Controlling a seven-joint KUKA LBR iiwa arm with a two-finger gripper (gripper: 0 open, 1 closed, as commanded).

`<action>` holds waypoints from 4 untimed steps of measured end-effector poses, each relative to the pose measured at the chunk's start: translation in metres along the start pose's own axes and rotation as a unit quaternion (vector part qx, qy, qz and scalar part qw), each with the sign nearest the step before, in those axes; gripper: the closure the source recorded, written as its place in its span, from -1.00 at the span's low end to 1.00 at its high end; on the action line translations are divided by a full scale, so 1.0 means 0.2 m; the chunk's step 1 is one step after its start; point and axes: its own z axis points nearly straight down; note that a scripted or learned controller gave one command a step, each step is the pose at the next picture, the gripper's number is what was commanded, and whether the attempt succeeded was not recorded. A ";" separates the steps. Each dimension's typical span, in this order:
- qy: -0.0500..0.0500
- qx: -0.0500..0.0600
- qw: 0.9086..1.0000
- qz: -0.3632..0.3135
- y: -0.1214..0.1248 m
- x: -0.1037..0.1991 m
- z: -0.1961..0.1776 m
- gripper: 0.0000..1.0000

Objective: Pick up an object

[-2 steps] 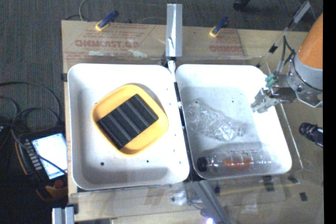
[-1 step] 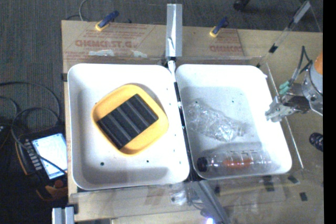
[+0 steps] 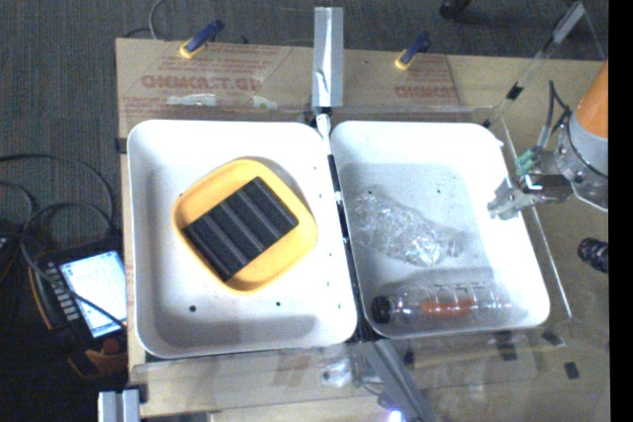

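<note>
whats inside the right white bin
The right white bin holds a crumpled clear plastic wrapper mid-floor and a clear plastic bottle with a dark cap lying along its near wall. What lies beneath the wrapper is covered.

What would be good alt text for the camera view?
A grey robot arm's gripper hovers at the right bin's right rim, above crumpled clear plastic and a clear bottle. The left bin holds a yellow tray with black ridges.
</note>
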 end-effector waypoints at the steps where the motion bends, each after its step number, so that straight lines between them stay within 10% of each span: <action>1: 0.002 0.001 1.000 0.004 0.09 0.26 0.45 -1.00; 2: 0.001 0.000 1.000 -0.004 -0.04 0.14 0.47 -1.00; 3: 0.000 0.000 0.998 0.061 0.18 0.06 0.33 -1.00; 4: -0.002 -0.011 1.000 0.003 0.14 0.20 0.75 -1.00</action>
